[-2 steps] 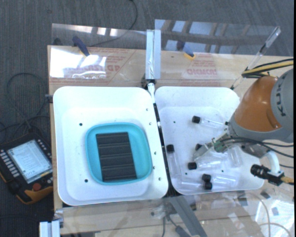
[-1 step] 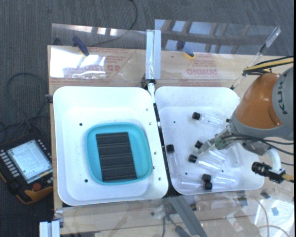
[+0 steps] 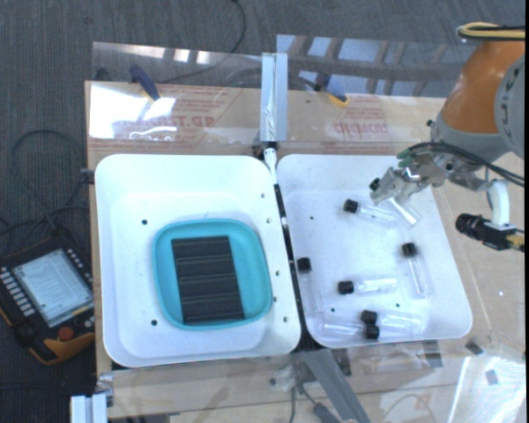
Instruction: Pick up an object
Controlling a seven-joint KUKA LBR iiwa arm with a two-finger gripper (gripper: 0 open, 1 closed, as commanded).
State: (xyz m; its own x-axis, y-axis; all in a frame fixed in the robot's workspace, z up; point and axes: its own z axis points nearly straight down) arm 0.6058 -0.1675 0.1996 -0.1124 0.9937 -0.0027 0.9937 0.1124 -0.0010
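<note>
Several clear tubes with black caps lie scattered in the right bin [image 3: 450, 307]. One tube [image 3: 368, 211] lies near the bin's back, another tube [image 3: 413, 267] at the right, a third [image 3: 367, 285] in the middle. More tubes [image 3: 390, 324] sit by the front wall. A loose black cap [image 3: 304, 263] rests at the left wall. My gripper [image 3: 391, 189] hangs low over the back of the right bin, just right of the rear tube. A clear tube [image 3: 406, 210] lies right under it; whether it is touched is unclear.
The left bin [image 3: 123, 201] holds a teal tray [image 3: 167, 263] with a black ridged insert [image 3: 208, 278]. A ridge [image 3: 286, 236] divides the two bins. A pendant [image 3: 40, 298] lies on the floor to the left.
</note>
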